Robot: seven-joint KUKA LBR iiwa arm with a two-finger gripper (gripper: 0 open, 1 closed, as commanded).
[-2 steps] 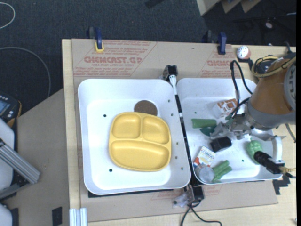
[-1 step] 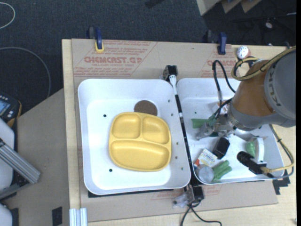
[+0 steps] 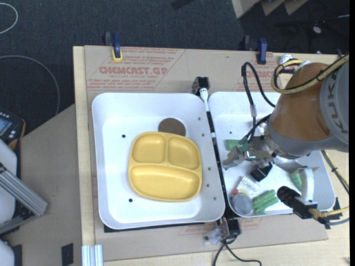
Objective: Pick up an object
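The two-finger gripper (image 3: pixel 237 155) hangs low in the right white bin (image 3: pixel 236 105), near that bin's left wall, and whether it is released or clenched cannot be told; just beyond its tip lies a small green plastic piece (image 3: pixel 232 144), and below it sit a small white packet (image 3: pixel 247 188), a round grey metal lid (image 3: pixel 242 204) and a ridged green plastic piece (image 3: pixel 264 201), crowded toward the bin's near edge. Well to its left, across the dividing rims, a yellow three-compartment plastic tray (image 3: pixel 165 166) fills the middle of the left white bin (image 3: pixel 105 165) with a round brown disc (image 3: pixel 172 127) touching its far edge, leaving bare floor along that bin's walls.
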